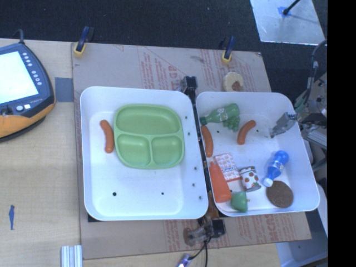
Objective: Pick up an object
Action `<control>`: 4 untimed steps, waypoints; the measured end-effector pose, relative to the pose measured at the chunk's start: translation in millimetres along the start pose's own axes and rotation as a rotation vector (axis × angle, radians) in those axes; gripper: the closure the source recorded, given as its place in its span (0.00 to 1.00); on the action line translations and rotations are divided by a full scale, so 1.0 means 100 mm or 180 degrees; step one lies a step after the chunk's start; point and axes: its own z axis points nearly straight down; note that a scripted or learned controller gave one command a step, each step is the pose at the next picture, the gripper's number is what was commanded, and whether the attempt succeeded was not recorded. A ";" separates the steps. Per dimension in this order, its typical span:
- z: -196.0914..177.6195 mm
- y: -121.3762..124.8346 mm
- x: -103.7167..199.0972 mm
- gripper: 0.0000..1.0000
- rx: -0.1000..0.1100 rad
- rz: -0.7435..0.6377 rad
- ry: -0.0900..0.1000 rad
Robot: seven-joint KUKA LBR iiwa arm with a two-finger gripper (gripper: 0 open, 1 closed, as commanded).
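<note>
Wood counter (44, 171), two white bins. End effector (282, 124) at right bin's (297, 204) far-right rim, finger state unclear, nothing held. Nearest sausage (246, 131) lies just beside green bottle (222, 115); risk: crowding could deflect a grasp.

Red print runs across the cardboard sheet (167, 65) and the small packet (226, 164); none is legible.

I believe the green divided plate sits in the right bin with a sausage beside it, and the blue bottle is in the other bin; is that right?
Not quite: the camera view shows the green divided plate in the left bin, not the right, with a sausage beside it. The blue bottle is indeed in the other bin.
</note>
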 end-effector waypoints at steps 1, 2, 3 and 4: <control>1.11 0.37 0.41 0.00 0.0005 -0.0007 -0.0003; 1.51 0.54 0.68 0.00 0.0011 -0.0007 -0.0001; 1.51 1.03 0.88 0.00 0.0002 0.0002 0.0000; 1.41 1.00 0.86 1.00 0.0043 -0.0001 0.0004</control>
